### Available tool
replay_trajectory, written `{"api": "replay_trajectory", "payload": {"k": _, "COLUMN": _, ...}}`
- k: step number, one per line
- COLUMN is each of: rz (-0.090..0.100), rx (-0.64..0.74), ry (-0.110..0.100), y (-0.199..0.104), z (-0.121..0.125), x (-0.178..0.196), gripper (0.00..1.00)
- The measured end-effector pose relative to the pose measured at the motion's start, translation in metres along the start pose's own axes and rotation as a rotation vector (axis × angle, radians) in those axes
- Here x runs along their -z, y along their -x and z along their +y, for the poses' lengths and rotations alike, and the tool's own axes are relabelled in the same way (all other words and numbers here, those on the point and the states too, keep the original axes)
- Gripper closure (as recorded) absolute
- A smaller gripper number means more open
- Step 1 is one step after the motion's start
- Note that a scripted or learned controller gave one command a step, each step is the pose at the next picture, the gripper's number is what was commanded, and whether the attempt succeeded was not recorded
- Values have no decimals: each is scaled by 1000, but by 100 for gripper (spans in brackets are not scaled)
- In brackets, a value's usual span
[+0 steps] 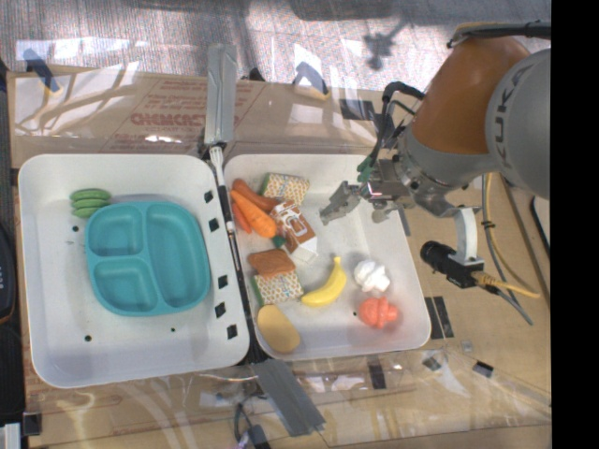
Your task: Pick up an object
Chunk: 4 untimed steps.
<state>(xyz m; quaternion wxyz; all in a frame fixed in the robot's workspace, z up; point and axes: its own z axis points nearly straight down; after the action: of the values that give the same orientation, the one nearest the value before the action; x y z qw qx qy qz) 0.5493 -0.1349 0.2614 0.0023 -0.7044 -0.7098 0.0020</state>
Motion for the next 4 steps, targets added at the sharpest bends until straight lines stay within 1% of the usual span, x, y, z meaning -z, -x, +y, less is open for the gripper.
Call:
{"api": "replay_trajectory", "payload": {"k": 1, "rz": 0, "rx": 5, "ry": -4, "y": 0, "z": 1, "x": 7, "gripper": 100}}
{"api": "replay_trajectory", "payload": {"k": 2, "rz": 0, "rx": 9, "ry": -8, "y": 0, "z": 3, "x": 15, "gripper": 100}}
{"api": "replay_trajectory", "payload": {"k": 3, "rz": -1, "rx": -18, "ry": -2, "y": -54, "z": 63, "x": -74, "gripper": 100}}
{"api": "replay_trajectory", "payload": {"k": 4, "rz": -3, "rx": 371, "ry": 5, "y": -52, "z": 83, "x": -6, "gripper": 100}}
